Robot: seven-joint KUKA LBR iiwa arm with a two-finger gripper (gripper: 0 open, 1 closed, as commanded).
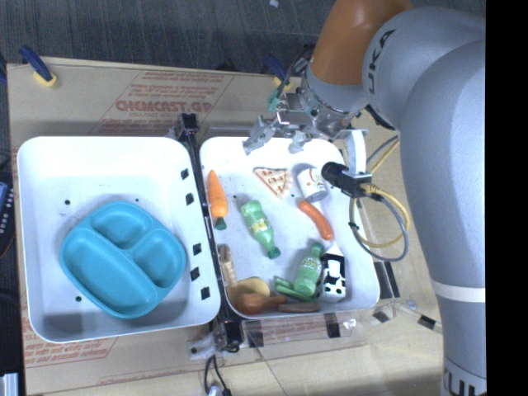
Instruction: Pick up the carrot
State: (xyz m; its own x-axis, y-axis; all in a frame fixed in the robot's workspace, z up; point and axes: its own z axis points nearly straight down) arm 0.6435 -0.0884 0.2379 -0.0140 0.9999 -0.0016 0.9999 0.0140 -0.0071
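The slim orange plastic carrot (pixel 217 197) lay against the left wall of the right-hand shallow white bin (pixel 363 279), long axis running nearly along that wall. The two-finger gripper (pixel 276 134) hovered over the bin's far rim, jaws spread and empty, the carrot lying nearer the camera and to its left.

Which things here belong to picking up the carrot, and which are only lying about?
For the job:
- carrot, by the right bin's left wall
- gripper, over that bin's far rim

Lying about:
- pizza slice
- two green bottles
- small can
- orange sausage
- cow-patterned carton
- blue divided plate, in the left bin
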